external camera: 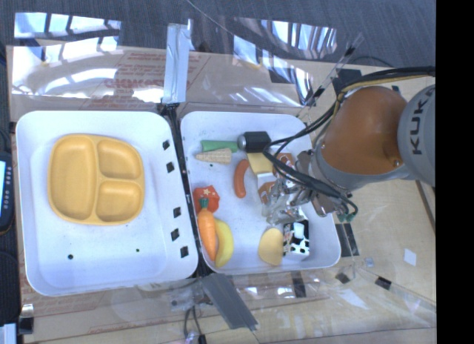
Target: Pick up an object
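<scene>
The pincer [284,205] hovers low in the right bin [222,124], just above the yellow lemon [271,246] and cow-print block [299,240]; its state I cannot tell. They're crowded, so it could nudge one and miss.

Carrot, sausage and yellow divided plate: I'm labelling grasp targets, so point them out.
carrot [208,236], camera view, mid-body.
sausage [240,178], camera view, middle.
yellow divided plate [83,179], camera view, central ridge.

Left white bin [44,261]: yellow divided plastic tray [95,179]. Right white bin [222,121]: orange toy carrot [207,233] beside yellow toy banana [224,245]; red toy sausage [241,178] behind them.
</scene>
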Tool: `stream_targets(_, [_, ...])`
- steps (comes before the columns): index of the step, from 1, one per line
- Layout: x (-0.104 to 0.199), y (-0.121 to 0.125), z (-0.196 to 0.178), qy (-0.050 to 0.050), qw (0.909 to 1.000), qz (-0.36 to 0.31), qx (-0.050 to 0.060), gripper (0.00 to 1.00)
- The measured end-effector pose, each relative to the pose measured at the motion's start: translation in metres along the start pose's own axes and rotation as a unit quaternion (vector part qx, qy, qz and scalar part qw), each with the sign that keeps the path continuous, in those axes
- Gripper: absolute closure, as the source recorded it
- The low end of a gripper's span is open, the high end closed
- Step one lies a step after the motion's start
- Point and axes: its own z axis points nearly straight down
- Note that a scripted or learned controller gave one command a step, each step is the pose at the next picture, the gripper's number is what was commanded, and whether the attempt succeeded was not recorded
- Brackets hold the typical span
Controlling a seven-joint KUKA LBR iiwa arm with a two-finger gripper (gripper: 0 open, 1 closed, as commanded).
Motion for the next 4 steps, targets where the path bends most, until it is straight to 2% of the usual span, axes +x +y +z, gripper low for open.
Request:
stream_targets(1, [-0.024, 0.048, 0.004, 0.001, 0.9952, 0.098, -0.001, 1.00])
stream_targets(2, [0.016, 0.062, 0.032, 0.001, 0.9800, 0.199, -0.001, 1.00])
stream_targets(3, [-0.047, 0.085, 0.064, 0.000, 0.9325, 0.361, 0.000, 1.00])
stream_targets(4, [-0.086, 0.084, -0.041, -0.005, 0.9186, 0.395, -0.001, 1.00])
